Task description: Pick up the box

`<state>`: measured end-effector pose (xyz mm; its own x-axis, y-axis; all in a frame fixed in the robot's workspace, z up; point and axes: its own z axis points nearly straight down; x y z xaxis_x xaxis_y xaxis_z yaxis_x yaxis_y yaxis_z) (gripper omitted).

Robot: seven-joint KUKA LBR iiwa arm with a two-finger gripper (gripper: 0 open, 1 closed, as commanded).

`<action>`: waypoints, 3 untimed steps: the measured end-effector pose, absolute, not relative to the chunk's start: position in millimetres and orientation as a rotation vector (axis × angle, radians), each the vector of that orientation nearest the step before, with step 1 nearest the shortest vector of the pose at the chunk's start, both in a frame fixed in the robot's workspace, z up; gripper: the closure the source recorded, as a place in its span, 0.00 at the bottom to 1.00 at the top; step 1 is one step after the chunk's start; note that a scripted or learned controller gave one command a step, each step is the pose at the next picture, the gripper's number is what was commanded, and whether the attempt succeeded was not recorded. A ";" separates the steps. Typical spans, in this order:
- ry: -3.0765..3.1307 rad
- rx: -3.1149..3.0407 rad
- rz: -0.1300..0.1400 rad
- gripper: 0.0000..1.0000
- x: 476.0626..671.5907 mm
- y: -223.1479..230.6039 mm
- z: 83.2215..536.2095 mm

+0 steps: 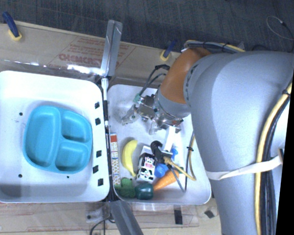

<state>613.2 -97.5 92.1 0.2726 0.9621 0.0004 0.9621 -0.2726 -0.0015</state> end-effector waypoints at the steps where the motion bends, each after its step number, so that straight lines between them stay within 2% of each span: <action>1: -1.902 -2.495 0.003 1.00 613.5 -95.6 101.8; 2: -1.500 -2.754 0.007 1.00 567.8 -96.5 90.3; 3: -0.895 -3.008 0.005 1.00 599.4 22.2 191.5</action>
